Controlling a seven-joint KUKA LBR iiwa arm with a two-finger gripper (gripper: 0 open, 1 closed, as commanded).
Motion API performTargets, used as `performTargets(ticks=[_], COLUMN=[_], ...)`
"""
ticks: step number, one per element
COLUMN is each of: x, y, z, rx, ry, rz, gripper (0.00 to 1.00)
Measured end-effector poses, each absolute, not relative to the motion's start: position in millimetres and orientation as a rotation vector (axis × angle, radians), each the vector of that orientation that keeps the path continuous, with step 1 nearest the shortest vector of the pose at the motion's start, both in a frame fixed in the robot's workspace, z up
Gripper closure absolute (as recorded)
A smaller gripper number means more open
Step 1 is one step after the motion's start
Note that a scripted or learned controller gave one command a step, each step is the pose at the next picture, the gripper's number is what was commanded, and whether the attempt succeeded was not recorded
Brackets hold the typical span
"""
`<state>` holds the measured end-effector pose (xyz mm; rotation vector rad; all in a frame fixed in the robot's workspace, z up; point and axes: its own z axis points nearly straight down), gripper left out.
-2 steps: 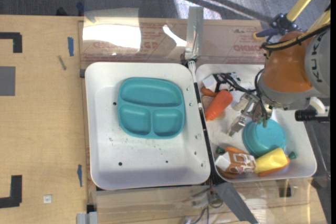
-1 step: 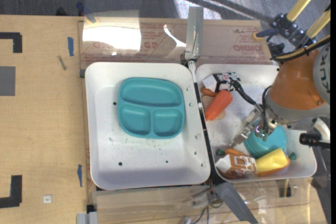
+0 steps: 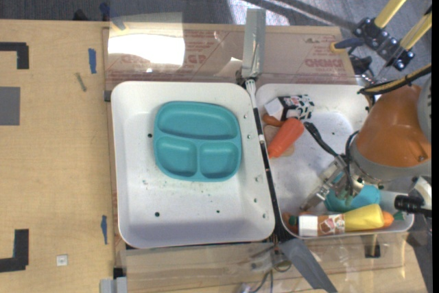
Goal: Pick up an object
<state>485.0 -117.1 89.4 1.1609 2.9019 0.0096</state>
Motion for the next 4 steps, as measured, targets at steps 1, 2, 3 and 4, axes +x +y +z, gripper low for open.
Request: performTargets(ticks=[1, 2, 3, 4], x=[595.7, 504.5, 490.0, 492.0], y=[-115, -109, -95, -95], z=[198, 89, 90, 102], rx=[0.829, 1.061, 0.992, 0.989], ry=[3.014, 2.948, 2.953, 2.949], rz=[0.004, 0.005, 0.003, 0.007], gripper=[0.00, 0.00, 0.00, 1.00])
